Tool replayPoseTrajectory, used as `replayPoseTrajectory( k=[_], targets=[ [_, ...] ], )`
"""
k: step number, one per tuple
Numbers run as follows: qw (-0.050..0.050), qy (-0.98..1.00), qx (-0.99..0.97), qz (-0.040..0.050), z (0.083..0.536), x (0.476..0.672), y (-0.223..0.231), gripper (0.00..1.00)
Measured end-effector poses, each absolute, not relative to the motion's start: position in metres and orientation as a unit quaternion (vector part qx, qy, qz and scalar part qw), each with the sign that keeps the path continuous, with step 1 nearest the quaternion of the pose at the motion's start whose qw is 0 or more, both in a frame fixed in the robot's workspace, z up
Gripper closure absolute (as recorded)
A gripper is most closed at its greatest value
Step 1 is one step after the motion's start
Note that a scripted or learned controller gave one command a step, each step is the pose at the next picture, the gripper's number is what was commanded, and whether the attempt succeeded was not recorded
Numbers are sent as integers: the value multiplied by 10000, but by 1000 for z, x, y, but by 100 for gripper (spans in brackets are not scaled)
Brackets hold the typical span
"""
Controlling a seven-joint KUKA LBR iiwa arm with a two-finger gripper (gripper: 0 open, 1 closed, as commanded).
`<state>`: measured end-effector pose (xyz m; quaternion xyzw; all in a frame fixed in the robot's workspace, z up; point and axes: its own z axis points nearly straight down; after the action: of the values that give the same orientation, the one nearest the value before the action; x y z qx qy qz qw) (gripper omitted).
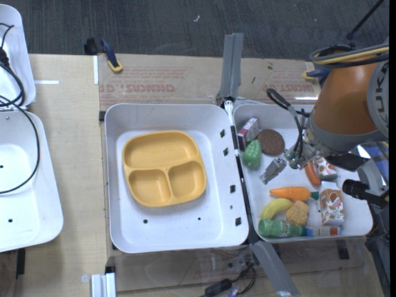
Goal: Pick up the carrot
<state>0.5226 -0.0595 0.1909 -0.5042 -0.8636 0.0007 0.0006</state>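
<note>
The carrot (291,192) is orange with a small green tip and lies flat on the floor of the right bin (365,226), pointing left. My gripper (271,171) reaches in from the right and hangs just above and to the left of the carrot, over bare bin floor. It does not touch the carrot. The arm's orange band (349,101) looms over the bin's right side and hides part of it.
Around the carrot lie a yellow banana (275,208), a corn piece (297,213), a green bottle (281,228) and a printed carton (331,206). Farther back are a green vegetable (252,153), a brown disc (270,142) and a small box (249,129). The left bin (117,184) holds a yellow divided plate (164,167).
</note>
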Motion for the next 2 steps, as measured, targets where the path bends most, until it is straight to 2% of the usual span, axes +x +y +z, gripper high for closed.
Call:
replayPoseTrajectory(
  k=[1,2],
  targets=[
    [6,-9195,-3932,1,91,490,-109,0],
    [-4,-9186,-3953,-6,100,491,-110,100]
  ],
)
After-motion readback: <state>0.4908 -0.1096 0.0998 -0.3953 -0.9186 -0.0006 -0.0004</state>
